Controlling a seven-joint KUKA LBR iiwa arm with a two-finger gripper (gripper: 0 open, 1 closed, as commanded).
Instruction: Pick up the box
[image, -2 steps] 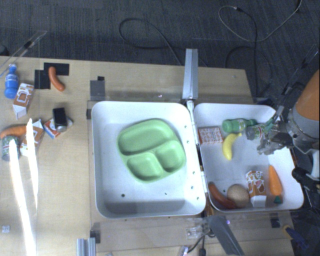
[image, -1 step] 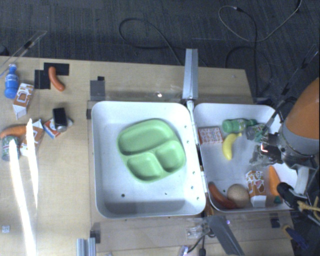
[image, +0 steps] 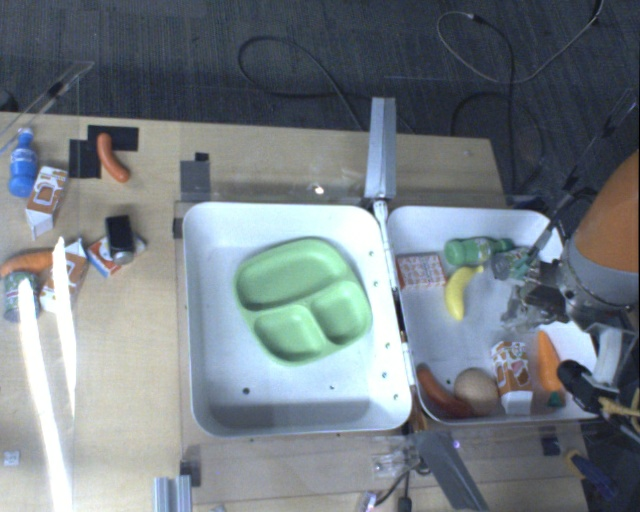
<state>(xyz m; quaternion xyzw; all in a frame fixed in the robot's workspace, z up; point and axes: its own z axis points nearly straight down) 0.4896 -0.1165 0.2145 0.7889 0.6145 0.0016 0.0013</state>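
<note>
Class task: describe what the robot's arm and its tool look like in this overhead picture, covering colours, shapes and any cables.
The arm is bulky and rounded, with a broad orange band above a grey wrist. Its tool is a cluster of dark and silvery metal parts. A thin cable runs beside it.

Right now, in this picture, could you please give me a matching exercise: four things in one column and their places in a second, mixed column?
Things:
1. green tray
2. banana
3. green bottle
4. box

Places:
A. right bin, against its left wall
B. right bin, near its far wall
C. left bin
D. right bin, just below the bottle

Pairs: 1-C, 2-D, 3-B, 4-A
</note>
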